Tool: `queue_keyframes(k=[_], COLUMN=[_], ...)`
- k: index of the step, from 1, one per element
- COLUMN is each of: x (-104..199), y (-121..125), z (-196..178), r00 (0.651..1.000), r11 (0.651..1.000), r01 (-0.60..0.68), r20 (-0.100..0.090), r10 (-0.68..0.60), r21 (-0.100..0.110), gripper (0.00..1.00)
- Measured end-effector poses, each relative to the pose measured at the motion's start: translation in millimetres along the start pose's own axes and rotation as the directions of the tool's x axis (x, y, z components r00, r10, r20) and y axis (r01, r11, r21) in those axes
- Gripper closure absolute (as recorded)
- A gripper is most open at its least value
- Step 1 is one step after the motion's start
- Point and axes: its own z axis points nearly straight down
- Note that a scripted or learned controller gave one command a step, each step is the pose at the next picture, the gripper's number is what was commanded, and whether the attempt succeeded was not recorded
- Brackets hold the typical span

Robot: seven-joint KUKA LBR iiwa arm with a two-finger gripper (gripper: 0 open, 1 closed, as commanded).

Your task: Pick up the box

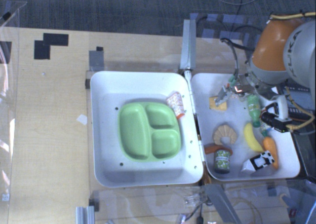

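Grey arm above right bin

Both bins are formed of smooth white plastic with a faint sheen. The tray is of matt green plastic. The table is faced in pale wood-grain laminate, matt. The posts between the bins are of brushed metal. The banana and carrot appear as glossy plastic. The box is of printed card. The arm's band is a smooth, glossy orange shell.
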Motion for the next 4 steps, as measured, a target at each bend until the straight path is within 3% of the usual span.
queue_keyframes(k=[1, 2, 3, 4], x=[-57.0, -97.6, -96.0, -6.9], y=[27.4, 33.1, 36.0, 42.5], z=[44.1, 45.6, 31.9, -60.2], r00=[0.996, 0.968, 0.970, 0.949], r11=[0.996, 0.968, 0.970, 0.949], r01=[-0.090, -0.250, -0.242, -0.315], r20=[0.000, -0.007, -0.005, -0.001], r10=[0.090, 0.250, 0.242, 0.315], r21=[-0.013, -0.005, -0.011, -0.006], gripper=[0.00, 0.00, 1.00, 1.00])
